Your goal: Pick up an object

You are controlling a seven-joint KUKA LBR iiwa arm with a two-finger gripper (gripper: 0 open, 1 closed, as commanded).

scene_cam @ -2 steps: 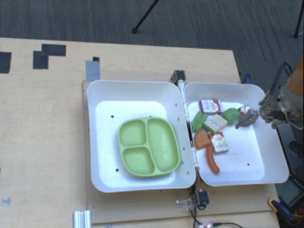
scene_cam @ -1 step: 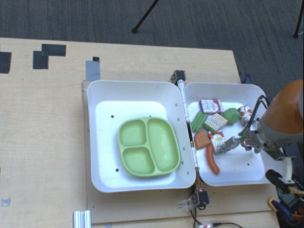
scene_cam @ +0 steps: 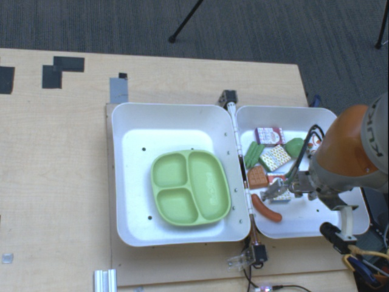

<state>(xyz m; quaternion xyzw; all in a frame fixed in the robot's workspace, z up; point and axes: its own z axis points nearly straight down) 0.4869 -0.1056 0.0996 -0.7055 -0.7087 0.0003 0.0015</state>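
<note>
- Sausage (scene_cam: 266, 209) lies just below the gripper (scene_cam: 276, 190), in the right bin (scene_cam: 304, 224).
- Gripper low among toys; whether open or closed, I cannot tell.
- Nothing visibly lifted; picking remains.

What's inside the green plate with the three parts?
Nothing shows inside the green divided plate; its three compartments look bare. It lies in the left white bin. What lies under the plate is covered.

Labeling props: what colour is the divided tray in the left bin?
Light green divided tray, clearest in the camera view.
</note>
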